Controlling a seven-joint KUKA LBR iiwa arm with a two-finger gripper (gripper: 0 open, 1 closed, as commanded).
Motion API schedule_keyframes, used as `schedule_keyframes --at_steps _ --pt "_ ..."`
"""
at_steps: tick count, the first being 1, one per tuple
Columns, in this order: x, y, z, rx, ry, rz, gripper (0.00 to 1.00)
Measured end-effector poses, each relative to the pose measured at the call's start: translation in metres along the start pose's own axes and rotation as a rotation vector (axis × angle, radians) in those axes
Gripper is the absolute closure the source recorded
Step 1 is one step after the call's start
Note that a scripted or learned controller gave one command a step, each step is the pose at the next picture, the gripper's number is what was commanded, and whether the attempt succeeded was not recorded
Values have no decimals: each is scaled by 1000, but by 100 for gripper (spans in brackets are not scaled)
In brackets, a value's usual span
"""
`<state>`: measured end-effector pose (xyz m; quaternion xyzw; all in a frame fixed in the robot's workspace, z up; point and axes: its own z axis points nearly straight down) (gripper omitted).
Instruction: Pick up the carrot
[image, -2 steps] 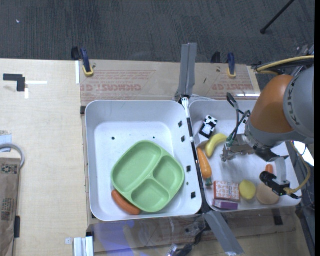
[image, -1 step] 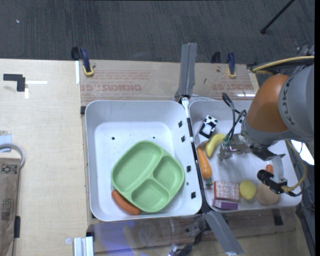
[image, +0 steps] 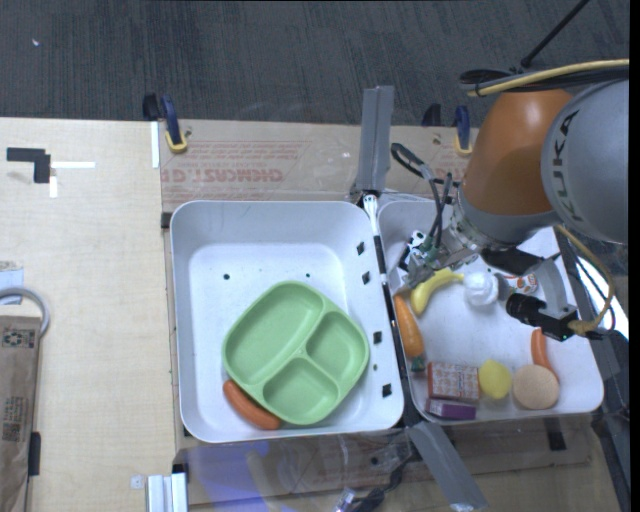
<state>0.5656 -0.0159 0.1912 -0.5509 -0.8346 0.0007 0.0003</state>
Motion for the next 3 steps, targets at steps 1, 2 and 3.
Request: schedule_keyframes --at_steps 1,2,3 --pt "103 -7 -29 2 1 54 100" --pt "95 -48 -33 1 1 -163 100" --pt "84 -55 -28 -3 -1 -319 100"
